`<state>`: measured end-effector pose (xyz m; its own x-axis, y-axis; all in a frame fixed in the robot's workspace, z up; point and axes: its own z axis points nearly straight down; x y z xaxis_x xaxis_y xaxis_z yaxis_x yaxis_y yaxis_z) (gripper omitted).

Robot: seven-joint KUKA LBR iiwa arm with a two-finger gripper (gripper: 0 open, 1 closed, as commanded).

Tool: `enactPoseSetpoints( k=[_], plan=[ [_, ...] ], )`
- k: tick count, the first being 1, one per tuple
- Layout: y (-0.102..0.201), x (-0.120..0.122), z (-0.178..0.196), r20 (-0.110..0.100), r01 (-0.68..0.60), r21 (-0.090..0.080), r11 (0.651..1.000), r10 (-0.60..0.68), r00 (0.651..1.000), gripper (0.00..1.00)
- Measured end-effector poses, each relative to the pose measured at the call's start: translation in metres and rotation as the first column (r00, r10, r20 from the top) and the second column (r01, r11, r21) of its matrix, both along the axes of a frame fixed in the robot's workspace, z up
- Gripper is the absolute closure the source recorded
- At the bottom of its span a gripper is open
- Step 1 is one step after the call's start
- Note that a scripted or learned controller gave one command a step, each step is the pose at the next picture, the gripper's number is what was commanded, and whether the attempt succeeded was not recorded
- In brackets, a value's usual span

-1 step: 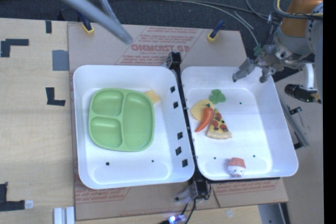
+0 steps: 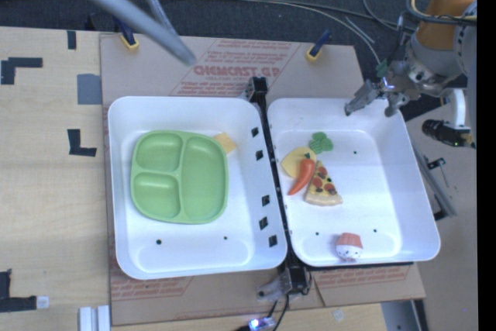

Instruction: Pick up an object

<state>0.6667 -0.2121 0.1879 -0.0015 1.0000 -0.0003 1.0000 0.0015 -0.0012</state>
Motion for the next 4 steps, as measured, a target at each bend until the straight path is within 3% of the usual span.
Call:
enactPoseSetpoints(
  k=[2,3,4],
  plan=[
    [-0.007,-0.006,-0.105,0.002,-0.002,-0.003,1.000,0.002,1.000,0.00],
    [-0.008,-0.004,-0.090,0.006,-0.003,-0.007,1.000,0.003,1.000,1.00],
    [-0.004,-0.003,-0.026,0.006,0.000,-0.001,1.000,0.000,1.000,1.00]
  ],
)
